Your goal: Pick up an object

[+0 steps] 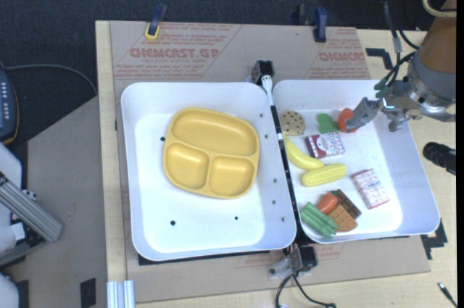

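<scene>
The right bin [406, 176] holds several toy foods. Among them are a cookie [293, 122], a green piece [328, 122], a small red piece [346, 117], a red-and-white packet [325, 146], a banana [301, 156], a corn cob [324, 174] and a pink packet [370, 188]. At the bin's front lie a green bean pod [319, 219] and an orange-and-brown piece [341, 206]. My gripper [378, 119] hangs over the bin's far right part, open. Its left finger [361, 114] is right beside the red piece, and nothing is between the fingers.
The left bin [145, 212] holds a yellow divided plate [212, 152]. A raised divider [279, 154] runs between the two bins. The arm [438, 60] comes in from the right above the right bin's far corner. Clamps [319, 22] stand on the bench's back edge.
</scene>
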{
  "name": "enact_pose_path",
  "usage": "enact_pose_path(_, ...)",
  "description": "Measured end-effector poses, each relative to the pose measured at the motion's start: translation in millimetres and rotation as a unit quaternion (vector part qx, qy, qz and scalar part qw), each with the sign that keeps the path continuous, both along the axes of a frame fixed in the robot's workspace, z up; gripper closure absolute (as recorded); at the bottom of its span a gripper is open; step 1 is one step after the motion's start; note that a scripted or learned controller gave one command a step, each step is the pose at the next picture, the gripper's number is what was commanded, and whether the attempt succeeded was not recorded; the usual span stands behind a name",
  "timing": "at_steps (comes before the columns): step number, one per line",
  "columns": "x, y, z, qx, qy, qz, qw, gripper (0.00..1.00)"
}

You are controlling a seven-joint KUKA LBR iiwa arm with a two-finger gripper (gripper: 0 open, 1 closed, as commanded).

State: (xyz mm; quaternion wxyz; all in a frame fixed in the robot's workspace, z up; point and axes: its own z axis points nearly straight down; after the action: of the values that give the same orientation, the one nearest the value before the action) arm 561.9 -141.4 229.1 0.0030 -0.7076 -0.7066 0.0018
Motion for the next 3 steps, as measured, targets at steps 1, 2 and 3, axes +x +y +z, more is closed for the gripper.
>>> enact_pose_path(1, -2, 11, -55, 0.0004, 0.001, 0.000, 1.0000, 0.00)
enact_pose_path(2, -6, 10, -98, 0.0002, 0.000, 0.000, 1.0000, 0.00)
enact_pose_path(3, -7, 11, -147, 0.0002, 0.000, 0.000, 1.0000, 0.00)
